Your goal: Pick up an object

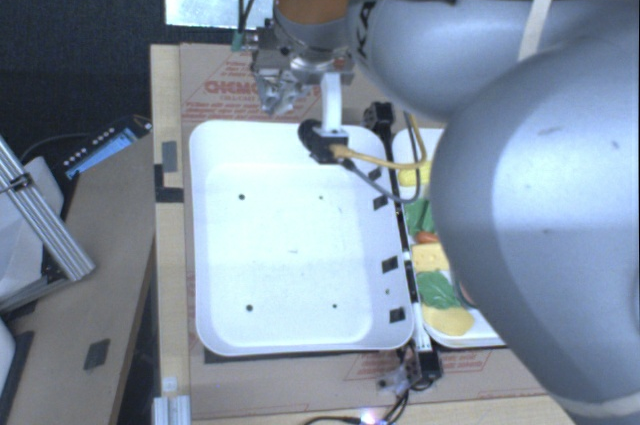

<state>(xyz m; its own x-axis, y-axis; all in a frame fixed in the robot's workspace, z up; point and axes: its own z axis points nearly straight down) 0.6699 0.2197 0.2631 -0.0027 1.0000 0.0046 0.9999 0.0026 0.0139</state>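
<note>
A white bin (230,313) sat on my tabletop (110,213); beside it lay a slanted aluminium rail (40,223).

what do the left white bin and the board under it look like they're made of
The left white bin looks like moulded plastic: smooth, slightly glossy, with rounded corners and a raised lip. The board under it looks like matte brown cardboard with red printed lettering, though thin fibreboard is possible.
</note>
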